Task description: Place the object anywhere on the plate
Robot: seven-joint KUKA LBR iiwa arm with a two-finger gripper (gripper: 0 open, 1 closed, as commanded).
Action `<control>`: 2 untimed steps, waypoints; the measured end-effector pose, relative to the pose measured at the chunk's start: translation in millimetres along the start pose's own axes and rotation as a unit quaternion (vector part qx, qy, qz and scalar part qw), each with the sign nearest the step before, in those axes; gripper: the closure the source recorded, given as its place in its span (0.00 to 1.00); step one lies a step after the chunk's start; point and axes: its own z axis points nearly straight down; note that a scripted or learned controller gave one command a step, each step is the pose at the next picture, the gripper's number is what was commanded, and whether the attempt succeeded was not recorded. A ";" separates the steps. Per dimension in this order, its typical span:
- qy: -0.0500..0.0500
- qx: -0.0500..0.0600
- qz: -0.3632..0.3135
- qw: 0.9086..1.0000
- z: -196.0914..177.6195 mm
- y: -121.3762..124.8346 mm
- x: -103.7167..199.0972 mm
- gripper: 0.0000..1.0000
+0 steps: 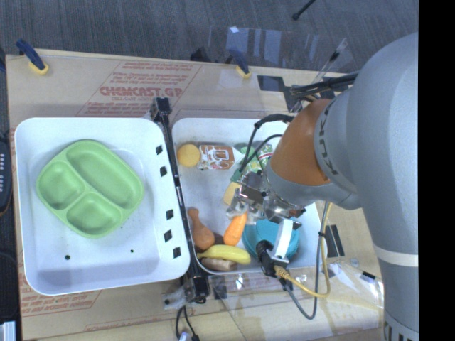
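Observation:
A green three-compartment plate (89, 187) lies in the left white bin (43, 268). My gripper (247, 196) hangs low over the middle of the right bin (213, 128), with the grey arm and its orange band covering much of that bin. Just below the gripper lies an orange carrot (234, 229). A yellow round fruit (188, 155) and a brown-and-white carton (216, 157) sit to the gripper's upper left. Nothing rests on the plate.
At the right bin's front lie a yellow banana (226, 253), a brown drumstick (200, 231) and a blue cup (266, 234) partly under the wrist. A black divider (169, 183) with clips separates the bins. Cables (306, 290) trail off the front right.

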 end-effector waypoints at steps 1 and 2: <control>0.000 0.000 0.000 1.000 0.0 0.0 0.0 0.00; 0.000 0.003 -0.002 1.000 -9.1 0.1 0.5 1.00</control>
